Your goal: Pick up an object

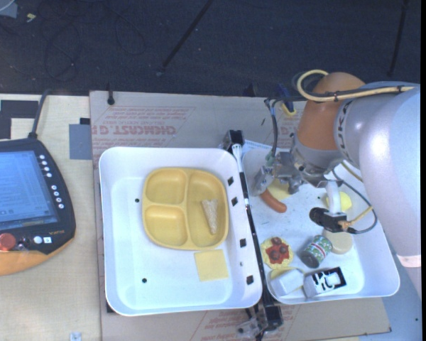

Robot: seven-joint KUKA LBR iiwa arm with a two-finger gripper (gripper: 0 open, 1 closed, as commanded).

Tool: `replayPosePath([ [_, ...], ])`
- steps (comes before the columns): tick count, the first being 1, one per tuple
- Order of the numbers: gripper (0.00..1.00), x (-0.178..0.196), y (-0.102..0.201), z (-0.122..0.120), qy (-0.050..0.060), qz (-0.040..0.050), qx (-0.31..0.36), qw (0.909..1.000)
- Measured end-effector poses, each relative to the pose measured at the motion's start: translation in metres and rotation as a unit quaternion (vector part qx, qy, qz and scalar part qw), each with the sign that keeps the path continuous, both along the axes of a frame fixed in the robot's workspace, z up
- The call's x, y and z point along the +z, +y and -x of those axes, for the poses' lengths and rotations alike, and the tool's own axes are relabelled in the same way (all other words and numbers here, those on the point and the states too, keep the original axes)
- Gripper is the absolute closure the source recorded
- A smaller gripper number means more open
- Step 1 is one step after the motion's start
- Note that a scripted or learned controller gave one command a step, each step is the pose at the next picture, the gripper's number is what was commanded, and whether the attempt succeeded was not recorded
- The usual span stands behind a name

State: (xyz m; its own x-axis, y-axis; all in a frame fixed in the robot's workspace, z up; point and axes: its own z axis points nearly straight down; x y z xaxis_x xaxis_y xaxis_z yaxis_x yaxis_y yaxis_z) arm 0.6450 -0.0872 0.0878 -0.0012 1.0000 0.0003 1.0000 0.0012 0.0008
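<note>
A hot dog (273,202) lies in the upper left part of the right bin (383,275), just below the gripper (278,182), and whether the gripper is open, shut or touching it cannot be told from here. Nearer the front of that bin sit a black-and-white box (325,281), a small green can (316,250) and a pizza slice (276,251). In the left bin (121,261), a yellow cheese square (212,265) lies in front of a yellow divided plate (174,212) that holds a pale wedge (211,215).

Teach pendant (25,201) — perhaps powered — bench-left
</note>
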Motion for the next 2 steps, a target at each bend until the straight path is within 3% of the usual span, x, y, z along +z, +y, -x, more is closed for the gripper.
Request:
replayPosePath([
  [1,0.0,0.0,-0.001,0.001,0.002,0.0001,0.0,1.0],
  [2,0.0,0.0,0.001,0.019,0.002,-0.0001,-0.002,1.0],
])
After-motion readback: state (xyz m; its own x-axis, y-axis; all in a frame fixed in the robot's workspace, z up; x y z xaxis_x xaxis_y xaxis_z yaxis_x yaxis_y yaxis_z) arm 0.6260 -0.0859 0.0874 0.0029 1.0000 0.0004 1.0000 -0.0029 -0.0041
